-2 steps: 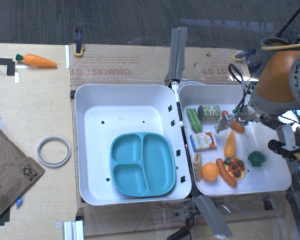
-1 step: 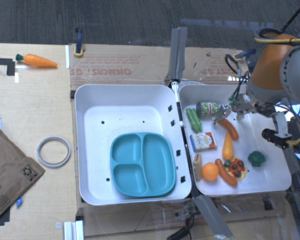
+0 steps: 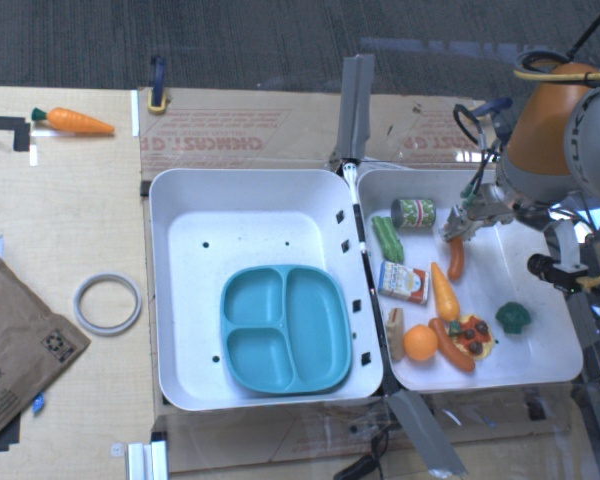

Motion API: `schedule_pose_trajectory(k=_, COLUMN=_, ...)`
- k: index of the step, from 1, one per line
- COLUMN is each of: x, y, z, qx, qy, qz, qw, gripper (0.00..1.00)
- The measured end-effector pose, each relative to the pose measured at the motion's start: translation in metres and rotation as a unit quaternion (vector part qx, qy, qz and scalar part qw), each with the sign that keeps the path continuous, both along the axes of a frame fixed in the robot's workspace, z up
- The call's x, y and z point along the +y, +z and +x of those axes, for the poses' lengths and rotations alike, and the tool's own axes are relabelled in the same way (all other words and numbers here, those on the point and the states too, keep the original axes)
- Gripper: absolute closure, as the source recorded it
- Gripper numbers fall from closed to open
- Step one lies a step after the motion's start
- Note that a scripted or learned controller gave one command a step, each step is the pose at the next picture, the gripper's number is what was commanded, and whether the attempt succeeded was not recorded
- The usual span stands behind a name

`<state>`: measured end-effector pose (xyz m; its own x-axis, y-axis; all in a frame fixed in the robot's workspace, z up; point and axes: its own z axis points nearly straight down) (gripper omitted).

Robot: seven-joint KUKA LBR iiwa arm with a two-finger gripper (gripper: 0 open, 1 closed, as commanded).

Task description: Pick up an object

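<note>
The right bin [image 3: 540, 368] holds several toy foods: a green can [image 3: 413, 212], a green pod [image 3: 387, 238], a small carton [image 3: 402, 282], a carrot [image 3: 443, 290], an orange [image 3: 420, 343], a pizza slice [image 3: 472, 336] and a broccoli piece [image 3: 512, 316]. A reddish-brown sausage [image 3: 456, 259] lies near the bin's middle. My gripper [image 3: 459, 228] hangs over the bin's back part, just above the sausage's far end and right of the can. The gripper's tip partly hides where it meets the sausage.
The left bin [image 3: 180, 268] holds a teal divided plate [image 3: 285, 328]. Outside the bins, on the bench at the left, lie a tape ring [image 3: 107, 301], a toy carrot [image 3: 73, 121] and a cardboard box [image 3: 15, 348]. A grey divider post [image 3: 356, 108] stands behind the bins.
</note>
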<state>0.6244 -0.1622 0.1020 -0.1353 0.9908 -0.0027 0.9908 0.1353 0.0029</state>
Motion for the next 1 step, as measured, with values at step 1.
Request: schedule_pose_trajectory(k=1, x=0.0442, y=0.0798, z=0.0154, qx=0.001, qy=-0.026, qz=0.0005, qw=0.9997, gripper=1.00)
